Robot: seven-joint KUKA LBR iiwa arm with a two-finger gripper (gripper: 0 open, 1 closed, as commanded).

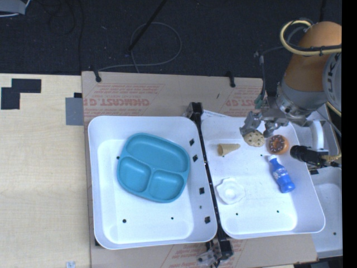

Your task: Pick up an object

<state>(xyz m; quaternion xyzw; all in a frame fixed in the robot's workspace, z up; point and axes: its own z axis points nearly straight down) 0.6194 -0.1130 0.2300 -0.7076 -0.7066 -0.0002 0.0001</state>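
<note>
My gripper (258, 130) hangs low over the back of the right bin (304, 219), open, with a finger on either side of a speckled tan cookie (256, 139) that lies on the bin floor just below it. A brown frosted doughnut (277, 144) rests right of the cookie. A small tan cone (227, 148) lies to the cookie's left. A blue bottle (281, 175) lies toward the right wall. A flat white piece (230, 191) sits near the bin's middle front.
The left bin (106, 216) holds a blue divided plate (152, 167). A black divider (204, 172) runs between the bins. The grey arm with its orange band (315, 43) comes in from the upper right, and a black part (305, 153) juts over the right rim.
</note>
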